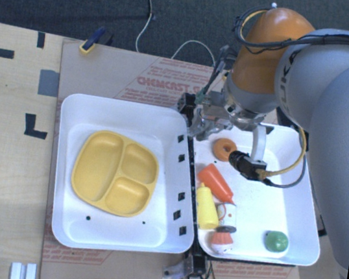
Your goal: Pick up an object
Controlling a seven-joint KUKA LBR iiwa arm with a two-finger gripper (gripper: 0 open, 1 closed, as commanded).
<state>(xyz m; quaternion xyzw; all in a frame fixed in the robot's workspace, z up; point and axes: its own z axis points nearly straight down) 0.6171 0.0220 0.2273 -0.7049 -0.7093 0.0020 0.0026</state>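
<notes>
Looking down at a slant on two shallow white bins side by side on a cardboard sheet [170,85], taking the divider [187,183] between them as the landmark. Left of the divider, in the left bin [67,151], a yellow divided plate [115,172] lying flat, three compartments facing up, nothing in them. Right of the divider, in the right bin [295,207], a row of small toys hugging the divider: an orange doughnut [224,149] at the far end, then an orange carrot-shaped piece [215,182] angled just nearer, then a yellow bottle [206,207] close against the divider, then a small white-and-red toy [223,236] at the near end. Well away from the divider, near the right bin's near right corner, a green round object [275,240] sitting alone. Above the far end of the divider, the grey arm [332,95] with its orange band [270,32] reaching in, gripper [204,128] hanging right over the divider's top end, just beside the doughnut. Cannot tell whether clenched or released — too dark and crowded by cables there. Nothing visibly caught in it. Far beyond the divider, at the cardboard's far left corner, a blue-and-yellow clip [91,40]. A white cable [148,13] trailing over the dark floor beyond.
</notes>
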